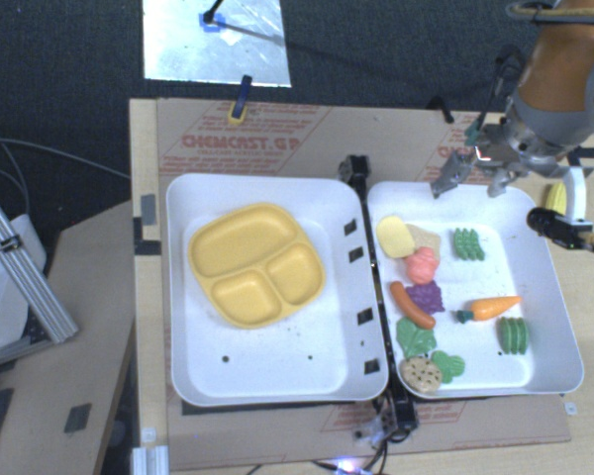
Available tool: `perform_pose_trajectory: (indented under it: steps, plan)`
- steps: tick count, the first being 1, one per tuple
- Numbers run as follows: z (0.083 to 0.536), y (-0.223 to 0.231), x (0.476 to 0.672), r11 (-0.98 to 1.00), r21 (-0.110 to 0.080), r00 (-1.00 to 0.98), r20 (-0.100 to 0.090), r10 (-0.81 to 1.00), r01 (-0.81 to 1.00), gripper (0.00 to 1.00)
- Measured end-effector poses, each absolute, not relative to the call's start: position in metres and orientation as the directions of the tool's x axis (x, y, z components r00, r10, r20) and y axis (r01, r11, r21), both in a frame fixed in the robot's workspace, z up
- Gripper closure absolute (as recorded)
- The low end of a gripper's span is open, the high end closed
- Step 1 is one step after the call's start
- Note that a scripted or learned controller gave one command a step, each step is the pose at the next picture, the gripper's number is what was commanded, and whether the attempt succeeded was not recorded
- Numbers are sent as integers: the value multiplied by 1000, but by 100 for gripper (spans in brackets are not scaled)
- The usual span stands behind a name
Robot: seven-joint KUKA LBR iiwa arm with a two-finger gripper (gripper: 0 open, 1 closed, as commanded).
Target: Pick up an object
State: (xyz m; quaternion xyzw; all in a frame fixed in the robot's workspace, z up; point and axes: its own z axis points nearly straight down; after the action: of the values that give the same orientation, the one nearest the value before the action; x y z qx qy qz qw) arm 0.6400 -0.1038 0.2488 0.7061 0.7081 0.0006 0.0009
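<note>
My gripper [472, 181] hangs open over the back rim of the right bin [549, 265], with nothing between its fingers. The toy food lies in front of it: a yellow piece [395, 237], a beige slice [428, 237], a pink piece [424, 263], purple grapes [427, 296], a red sausage [412, 305], ridged green beans [465, 243], an orange carrot [492, 308], a dark green pickle [513, 335], a green leafy piece [414, 338] and a cookie [421, 373]. The green beans are the nearest piece to the gripper.
The left bin [188, 364] holds a yellow divided plate [255, 263]. A black hinge strip [373, 265] runs between the bins. A silver sheet [216, 28] lies on the dark floor behind the bench.
</note>
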Motion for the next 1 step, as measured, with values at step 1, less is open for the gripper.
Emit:
perform_pose_trajectory:
  steps: [1]
  plan:
    - [76, -106, 589, -1, -9, 1, 2, 1000, 1000, 0]
